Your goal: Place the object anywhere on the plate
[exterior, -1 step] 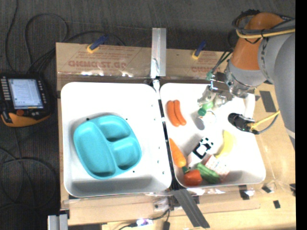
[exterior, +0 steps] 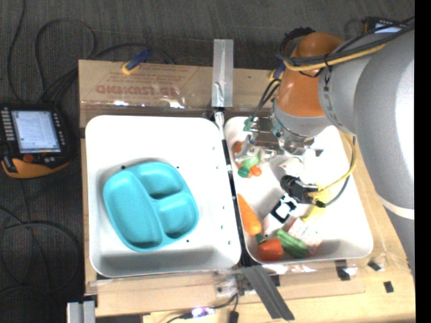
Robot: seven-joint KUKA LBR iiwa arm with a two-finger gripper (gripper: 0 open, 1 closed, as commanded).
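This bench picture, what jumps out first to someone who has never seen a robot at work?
Probably the bright turquoise plate, split into compartments, sitting alone in the left bin. Next comes the big grey arm with its orange band, reaching in from the right over the right bin. Small colourful toy foods lie there, among them an orange carrot and a red piece near the front edge.
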